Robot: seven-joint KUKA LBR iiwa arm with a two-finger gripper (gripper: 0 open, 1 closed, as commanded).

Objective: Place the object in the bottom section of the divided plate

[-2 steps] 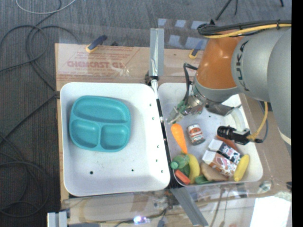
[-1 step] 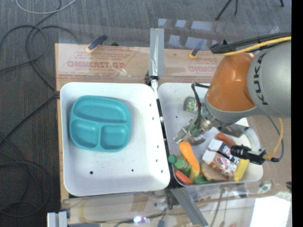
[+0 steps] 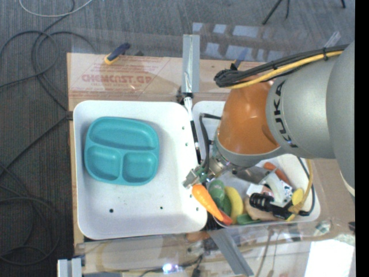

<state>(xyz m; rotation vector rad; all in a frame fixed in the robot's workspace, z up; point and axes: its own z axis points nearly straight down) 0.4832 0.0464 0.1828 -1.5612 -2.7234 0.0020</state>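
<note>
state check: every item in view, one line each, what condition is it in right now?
divided plate: upright in the left bin, all sections bare.
left bin: holds the plate alone.
right bin: holds a heap of toys.
carrot: lying across the wall between the bins.
banana: lying in the right bin.
arm: reaching low over the right bin.

Arm [image 3: 300, 114] cut off at right edge, covers most of right bin [image 3: 314, 209]. Gripper [image 3: 203, 173] tips too small to tell. Toy pile [image 3: 253, 203] partly hidden.
</note>
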